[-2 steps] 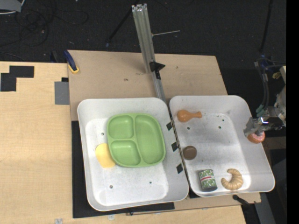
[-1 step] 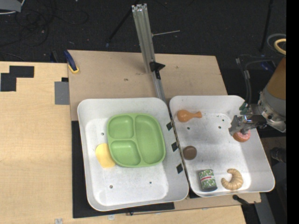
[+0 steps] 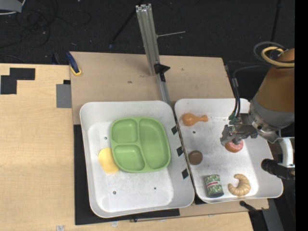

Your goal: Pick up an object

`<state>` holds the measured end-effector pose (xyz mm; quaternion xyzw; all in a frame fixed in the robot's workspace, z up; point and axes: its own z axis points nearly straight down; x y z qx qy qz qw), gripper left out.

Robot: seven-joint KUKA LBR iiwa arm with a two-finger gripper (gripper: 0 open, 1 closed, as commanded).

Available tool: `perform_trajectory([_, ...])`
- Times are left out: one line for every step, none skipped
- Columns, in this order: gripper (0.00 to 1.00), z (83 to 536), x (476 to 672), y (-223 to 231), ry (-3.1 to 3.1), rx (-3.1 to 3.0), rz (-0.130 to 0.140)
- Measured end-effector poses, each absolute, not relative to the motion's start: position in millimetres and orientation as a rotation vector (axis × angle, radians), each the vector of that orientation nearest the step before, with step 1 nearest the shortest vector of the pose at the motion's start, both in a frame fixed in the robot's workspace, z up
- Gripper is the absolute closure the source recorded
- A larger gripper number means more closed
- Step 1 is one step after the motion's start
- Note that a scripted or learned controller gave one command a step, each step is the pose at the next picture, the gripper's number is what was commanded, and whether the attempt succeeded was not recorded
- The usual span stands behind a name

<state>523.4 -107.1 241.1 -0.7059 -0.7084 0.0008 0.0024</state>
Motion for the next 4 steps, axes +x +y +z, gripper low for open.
perform_trajectory([1.0, 248, 524.1, -53, -2.225, -2.212, 0.0])
perform_trajectory([1.0, 236, 523.3, 9, -2.224, -2.211, 0.003])
perform_trajectory([1.0, 237, 527.5, 56, -2.224, -2.214, 0.002])
perform_trajectory([1.0, 235, 515.9, 101, -2.223, -2.214, 0.005])
